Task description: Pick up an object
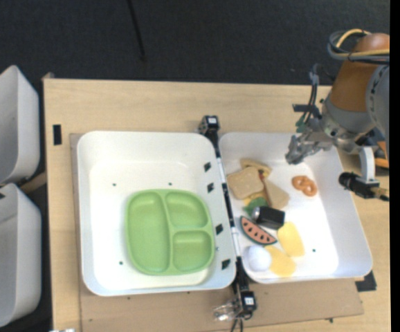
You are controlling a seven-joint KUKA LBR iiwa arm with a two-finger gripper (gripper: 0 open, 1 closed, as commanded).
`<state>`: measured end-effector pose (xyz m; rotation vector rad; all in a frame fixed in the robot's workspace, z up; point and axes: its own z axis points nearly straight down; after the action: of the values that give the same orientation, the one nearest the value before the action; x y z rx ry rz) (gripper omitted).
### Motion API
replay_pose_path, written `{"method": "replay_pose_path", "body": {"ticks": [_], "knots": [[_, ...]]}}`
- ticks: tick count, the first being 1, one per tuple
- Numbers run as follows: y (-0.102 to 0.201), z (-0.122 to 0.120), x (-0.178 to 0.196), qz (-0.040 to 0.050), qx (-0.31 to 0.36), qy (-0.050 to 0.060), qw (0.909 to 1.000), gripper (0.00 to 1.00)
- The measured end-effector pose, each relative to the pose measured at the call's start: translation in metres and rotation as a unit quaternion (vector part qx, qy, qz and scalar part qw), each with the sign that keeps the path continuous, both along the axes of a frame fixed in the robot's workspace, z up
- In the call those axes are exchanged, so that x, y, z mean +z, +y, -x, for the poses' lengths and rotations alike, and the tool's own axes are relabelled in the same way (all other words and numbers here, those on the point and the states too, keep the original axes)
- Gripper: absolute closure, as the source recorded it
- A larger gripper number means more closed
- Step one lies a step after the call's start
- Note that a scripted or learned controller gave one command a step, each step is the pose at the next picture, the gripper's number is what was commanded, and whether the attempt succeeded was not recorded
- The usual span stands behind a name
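Bins, two of them, sit side by side on the bench. The left bin (93, 185) holds one green divided tray (169, 230). The right bin (338, 241) holds the toy food: two bread slices (246, 182), one orange pretzel (304, 185) right of the bread, one watermelon wedge (258, 231) below it, two yellow pieces (290, 239) beside the wedge, one white ball (259, 258), and one black block (270, 217). The gripper (295, 151) hangs over the right bin's far edge, above the bread and apparently apart from it; I cannot tell how far it is open.
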<state>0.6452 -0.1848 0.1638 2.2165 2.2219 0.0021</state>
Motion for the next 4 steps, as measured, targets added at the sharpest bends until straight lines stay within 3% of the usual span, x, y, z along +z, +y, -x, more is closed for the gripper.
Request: {"method": "replay_pose_path", "body": {"ticks": [1, 2, 4], "knots": [[-0.002, -0.002, 0.065, 0.0009, 0.001, -0.002, 1.0000, 1.00], [-0.003, -0.003, 0.078, 0.0000, 0.003, 0.000, 1.0000, 1.00], [0.070, 0.074, 0.090, -0.0009, 0.001, 0.002, 1.0000, 1.00]]}}
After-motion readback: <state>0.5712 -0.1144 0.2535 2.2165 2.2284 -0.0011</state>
